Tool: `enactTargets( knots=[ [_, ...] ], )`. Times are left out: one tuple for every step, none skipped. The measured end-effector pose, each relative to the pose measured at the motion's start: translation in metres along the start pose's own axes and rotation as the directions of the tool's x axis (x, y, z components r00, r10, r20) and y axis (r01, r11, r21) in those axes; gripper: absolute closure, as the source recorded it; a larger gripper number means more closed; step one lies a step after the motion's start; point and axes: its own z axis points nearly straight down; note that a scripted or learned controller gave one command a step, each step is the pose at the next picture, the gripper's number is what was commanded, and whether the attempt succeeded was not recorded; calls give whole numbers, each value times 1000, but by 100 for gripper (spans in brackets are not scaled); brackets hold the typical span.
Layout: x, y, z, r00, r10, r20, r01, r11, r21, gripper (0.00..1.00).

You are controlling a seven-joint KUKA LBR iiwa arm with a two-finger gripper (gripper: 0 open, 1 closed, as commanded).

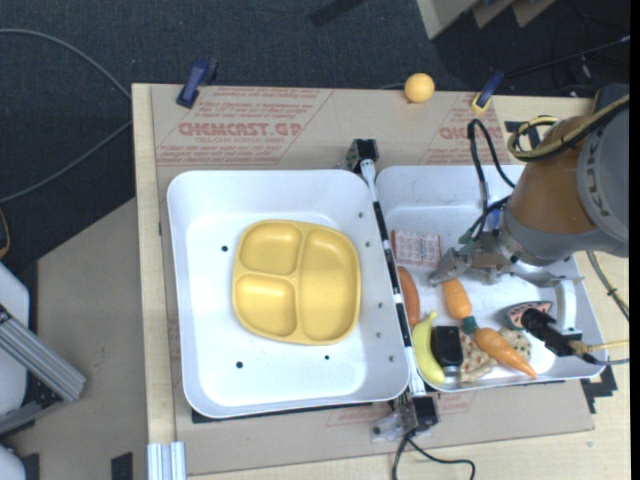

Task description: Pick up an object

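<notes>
Camera view, cardboard-covered bench (250, 128), dark carpet (80, 28), fingers (470, 268) over right bin (420, 183), grip perhaps hidden, cannot tell.

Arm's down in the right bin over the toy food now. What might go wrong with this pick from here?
1. The gripper sits just above a small carrot, with a hot dog, banana and second carrot crowded nearby; it may nudge neighbours or grab nothing.
2. The right bin wall is close behind the wrist, so a shifted approach might clip it.
3. Cables hang beside the arm and might snag.
</notes>
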Motion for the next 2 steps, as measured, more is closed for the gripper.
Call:
enactTargets(
  knots=[
    [0, 0, -10, 1000, 1, 1, -1, 1000, -2, 100],
    [51, 30, -101, 1000, -2, 0, 2, 1000, -3, 100]
  ],
)
